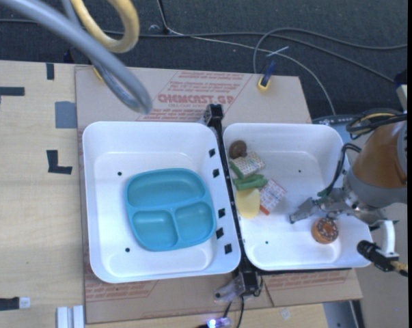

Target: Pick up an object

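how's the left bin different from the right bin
The left bin holds one thing, a blue divided plate lying flat in its middle; the right bin holds several small items bunched along its left wall, plus a round orange item apart near its front right. The gripper is over the right bin, not the left bin. Both are shallow, white, and sit side by side.

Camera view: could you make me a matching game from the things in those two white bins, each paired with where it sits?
Things:
1. blue tray
2. brown ball
3. orange disc
4. yellow block

Places:
A. right bin, beside the gripper
B. left bin, middle
C. right bin, far corner by the divider
D. right bin, against the divider, below the green piece

Pairs: 1-B, 2-C, 3-A, 4-D
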`<move>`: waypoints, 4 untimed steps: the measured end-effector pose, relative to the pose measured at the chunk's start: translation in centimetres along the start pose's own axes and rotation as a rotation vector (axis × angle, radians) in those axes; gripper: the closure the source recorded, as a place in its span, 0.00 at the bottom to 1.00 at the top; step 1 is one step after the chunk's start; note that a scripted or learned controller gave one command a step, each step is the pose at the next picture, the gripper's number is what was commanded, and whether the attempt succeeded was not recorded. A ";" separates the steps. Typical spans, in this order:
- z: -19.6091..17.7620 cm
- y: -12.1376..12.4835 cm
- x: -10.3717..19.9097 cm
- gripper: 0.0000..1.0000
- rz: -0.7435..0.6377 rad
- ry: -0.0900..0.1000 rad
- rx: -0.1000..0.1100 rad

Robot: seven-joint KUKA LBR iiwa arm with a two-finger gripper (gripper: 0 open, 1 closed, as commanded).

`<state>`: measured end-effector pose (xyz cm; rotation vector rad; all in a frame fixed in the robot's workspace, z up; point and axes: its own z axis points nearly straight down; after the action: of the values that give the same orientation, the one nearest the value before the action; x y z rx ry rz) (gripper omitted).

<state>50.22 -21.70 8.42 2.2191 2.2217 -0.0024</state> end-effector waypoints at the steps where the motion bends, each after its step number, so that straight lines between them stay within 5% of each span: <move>1: -1.2 0.1 -0.1 1.00 0.000 -0.003 -0.005; 4: -16.4 0.1 0.7 1.00 0.000 0.001 -0.002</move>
<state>50.35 -20.99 24.86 2.2183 2.2218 0.0005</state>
